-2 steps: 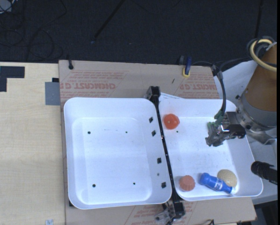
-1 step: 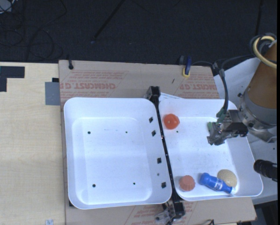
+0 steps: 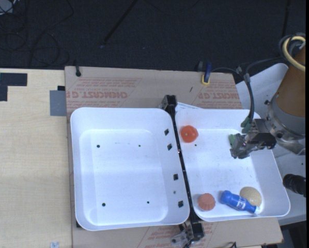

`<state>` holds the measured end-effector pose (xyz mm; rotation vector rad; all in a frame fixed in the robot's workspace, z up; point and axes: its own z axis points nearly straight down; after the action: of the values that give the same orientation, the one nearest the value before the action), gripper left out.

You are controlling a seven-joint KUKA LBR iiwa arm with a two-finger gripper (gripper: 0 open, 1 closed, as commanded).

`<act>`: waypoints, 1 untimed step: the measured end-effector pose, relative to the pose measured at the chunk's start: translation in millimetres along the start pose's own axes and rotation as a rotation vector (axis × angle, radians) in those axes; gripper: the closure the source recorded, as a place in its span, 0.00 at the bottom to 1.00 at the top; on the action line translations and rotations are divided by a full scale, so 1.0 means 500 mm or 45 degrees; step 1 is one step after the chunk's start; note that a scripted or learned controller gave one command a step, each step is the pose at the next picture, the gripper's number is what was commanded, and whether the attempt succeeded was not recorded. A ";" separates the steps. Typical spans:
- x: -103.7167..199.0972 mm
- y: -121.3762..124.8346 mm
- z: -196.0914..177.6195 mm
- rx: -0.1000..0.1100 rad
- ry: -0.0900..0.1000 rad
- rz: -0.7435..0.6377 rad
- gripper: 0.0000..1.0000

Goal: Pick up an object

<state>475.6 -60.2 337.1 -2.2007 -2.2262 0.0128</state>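
Reaching in from the right, the gripper (image 3: pixel 239 150) hangs over the right bin (image 3: pixel 219 167), near that bin's right wall and about halfway along it; its dark fingers sit too bunched and shadowed to judge whether they are apart or together, and nothing can be seen between them. Behind it the grey arm (image 3: pixel 291 115) with its orange band (image 3: pixel 298 81) rises off the bin's right side, a black cable looping above the wrist. Four objects lie in the right bin. An orange ball (image 3: pixel 189 134) rests near the far-left corner, close to the divider where the two bins meet, well apart from the gripper. Along the near edge sit three more: a reddish-pink round piece (image 3: pixel 206 201) toward the near-left corner, a blue bottle (image 3: pixel 237 201) lying on its side just right of it, and a tan, speckled round object (image 3: pixel 250 195) touching or just beside the bottle's far end, toward the near-right corner. The left bin (image 3: pixel 87 138) stands alongside, sharing the dark clip-lined seam. Both bins rest on a cardboard sheet (image 3: pixel 123 89) printed with red lettering, laid on the pale wooden bench (image 3: pixel 25 159).
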 end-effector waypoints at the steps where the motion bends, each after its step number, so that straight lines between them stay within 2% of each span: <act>1: 0.094 0.002 -0.034 -0.017 -0.001 0.007 1.00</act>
<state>476.4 -13.1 354.0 -2.2146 -2.2271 -0.0011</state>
